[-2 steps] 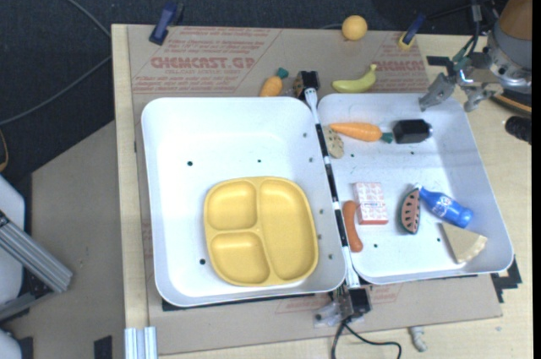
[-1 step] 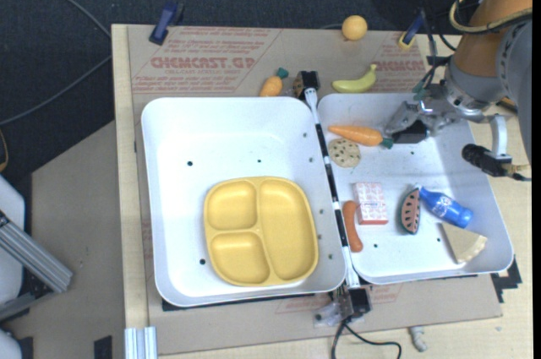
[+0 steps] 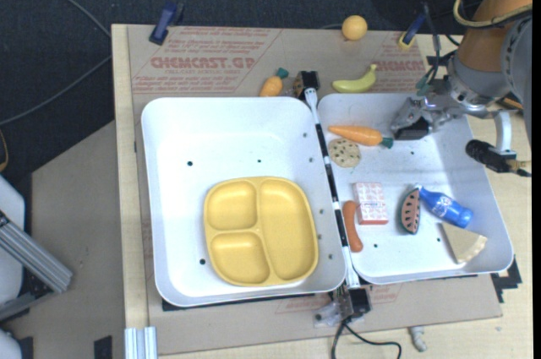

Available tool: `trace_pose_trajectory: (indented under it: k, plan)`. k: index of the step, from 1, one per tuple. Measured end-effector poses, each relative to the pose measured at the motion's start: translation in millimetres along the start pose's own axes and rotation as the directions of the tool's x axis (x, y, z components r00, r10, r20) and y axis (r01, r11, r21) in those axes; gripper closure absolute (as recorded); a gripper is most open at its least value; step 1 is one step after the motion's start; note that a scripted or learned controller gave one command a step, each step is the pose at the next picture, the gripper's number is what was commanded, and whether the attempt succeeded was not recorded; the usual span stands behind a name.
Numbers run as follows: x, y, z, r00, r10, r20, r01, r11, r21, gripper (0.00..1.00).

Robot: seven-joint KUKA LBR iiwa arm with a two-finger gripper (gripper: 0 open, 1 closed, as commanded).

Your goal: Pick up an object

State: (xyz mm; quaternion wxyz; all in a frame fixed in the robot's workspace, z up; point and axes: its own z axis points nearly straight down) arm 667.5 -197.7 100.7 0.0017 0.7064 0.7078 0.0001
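Note:
The right bin (image 3: 473,171) holds a carrot (image 3: 355,133), a round cookie (image 3: 344,152), a pink-and-white wafer packet (image 3: 370,203), a red sausage (image 3: 352,225), a watermelon slice (image 3: 410,210), a blue bottle (image 3: 445,208) and a tan wedge (image 3: 465,245). My gripper (image 3: 412,125) hangs low over the bin's far side, just right of the carrot's green end. Its dark fingers point left toward the carrot, and I see nothing between them.
A yellow divided plate (image 3: 258,229) lies in the left bin (image 3: 169,180). On the bench beyond the bins sit a banana (image 3: 356,81), a small orange toy (image 3: 272,85) and an orange ball (image 3: 355,28). The arm comes in from the upper right.

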Motion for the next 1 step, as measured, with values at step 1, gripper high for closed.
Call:
trace_pose_trajectory:
  k: [1]
  plan:
    - [83.7,0.6,-77.5,1.0,0.0,-0.002,0.0,1.0,-0.002,1.0]
